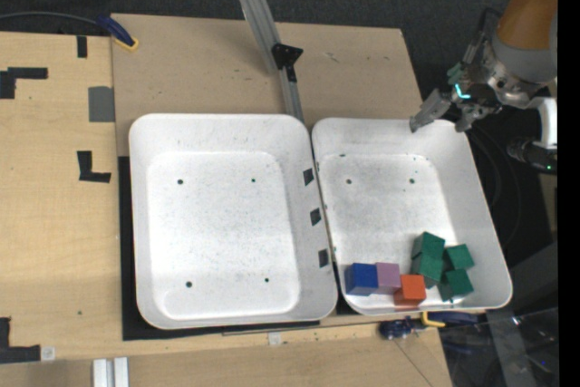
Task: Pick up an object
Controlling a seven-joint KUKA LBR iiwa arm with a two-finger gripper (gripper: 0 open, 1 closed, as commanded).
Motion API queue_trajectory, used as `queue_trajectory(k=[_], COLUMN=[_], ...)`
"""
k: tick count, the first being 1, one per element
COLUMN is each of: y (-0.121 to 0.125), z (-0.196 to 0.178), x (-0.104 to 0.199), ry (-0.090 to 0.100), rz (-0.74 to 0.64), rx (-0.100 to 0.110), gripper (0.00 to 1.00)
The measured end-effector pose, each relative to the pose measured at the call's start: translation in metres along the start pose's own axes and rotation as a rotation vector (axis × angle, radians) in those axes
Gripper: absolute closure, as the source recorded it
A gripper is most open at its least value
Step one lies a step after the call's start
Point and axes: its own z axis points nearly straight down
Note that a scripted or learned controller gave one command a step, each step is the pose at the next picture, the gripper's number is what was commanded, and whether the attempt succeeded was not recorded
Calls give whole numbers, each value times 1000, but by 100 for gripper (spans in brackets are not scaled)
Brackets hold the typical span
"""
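Blocks: a cluster in the right bin's (471, 186) near corner, at about 5 o'clock in the camera view.
Blue block (362, 277): leftmost of the cluster, touching the lilac block (388, 275) on its right.
Orange block (412, 288): just right of the lilac one, close against the bin's near rim.
Green blocks (442, 263): several dark green pieces bunched together at 1 o'clock from the orange block, near the bin's right wall.
Claw (441, 111): above the right bin's far right corner, at 2 o'clock in the view; its two dark fingers (426, 115) are spread apart with nothing between them.
Blocks versus claw: the cluster lies at 6 o'clock from the claw, well apart, with the length of the bin between them.
Arm (526, 23): grey with an orange band, entering from 3 o'clock.
Left bin (136, 195): white, speckled floor with four small dark dots, side by side with the right bin.
Bench (181, 59): light wooden board under both bins, with black tape marks and a grey patch at 9 o'clock.
Pole (258, 4): a grey metal bar slanting from 12 o'clock down to the gap between the bins, with a black clamp on it.
Clip (120, 30): a blue and yellow one at the board's far left, at 10 o'clock.
Floor: dark grey around the bench.
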Motion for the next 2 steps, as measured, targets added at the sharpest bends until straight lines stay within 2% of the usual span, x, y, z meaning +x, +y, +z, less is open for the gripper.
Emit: queue_trajectory(k=[1, 2], y=[1, -9], z=[-3, 54], x=[0, 1], ry=[-2, -1], rz=[-1, 0], rx=[-4, 1], gripper=[0, 0])
